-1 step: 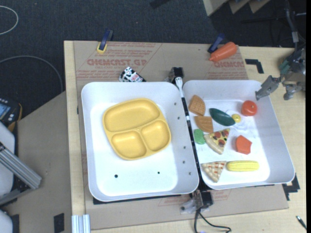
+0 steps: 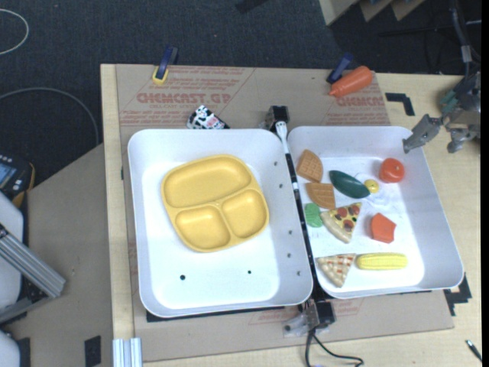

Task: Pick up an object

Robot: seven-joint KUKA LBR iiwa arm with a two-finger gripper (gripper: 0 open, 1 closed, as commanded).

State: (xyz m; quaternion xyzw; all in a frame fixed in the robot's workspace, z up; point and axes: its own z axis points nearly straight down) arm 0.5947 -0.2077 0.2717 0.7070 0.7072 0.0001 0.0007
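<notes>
With its 2 fingers apart and empty, the gripper hovers at the right bin's far right rim, approaching; next it should descend onto the nearby red tomato.

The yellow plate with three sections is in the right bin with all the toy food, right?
Not quite. The yellow plate lies in the left bin, by itself. The toy food, like the corn, is in the right bin. The camera view shows this.
</notes>
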